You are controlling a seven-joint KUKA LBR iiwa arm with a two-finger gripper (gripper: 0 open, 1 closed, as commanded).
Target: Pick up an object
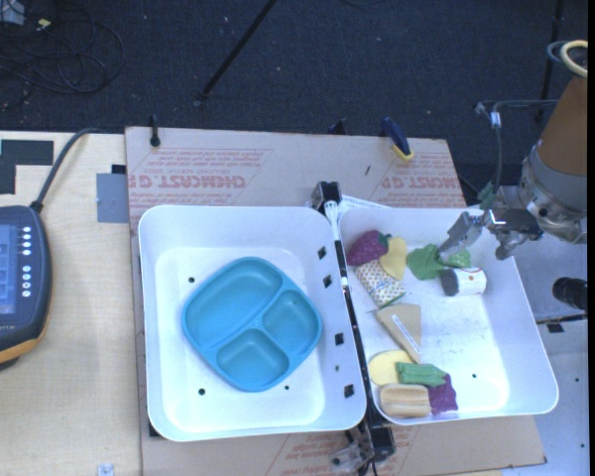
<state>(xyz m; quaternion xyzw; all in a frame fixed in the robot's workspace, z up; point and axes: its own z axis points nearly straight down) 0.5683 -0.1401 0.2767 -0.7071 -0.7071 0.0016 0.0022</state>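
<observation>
Dark carpet (278, 58); wooden bench (79, 296).

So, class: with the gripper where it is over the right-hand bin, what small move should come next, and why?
Probably a short descent. The gripper hangs at the right bin's upper right, beside the green toy and the small white cylinder. Nothing shows between its fingers, so lowering onto one seems the sensible step.

Arm (560, 157) enters from right; end effector (484, 234) fingers spread.
</observation>
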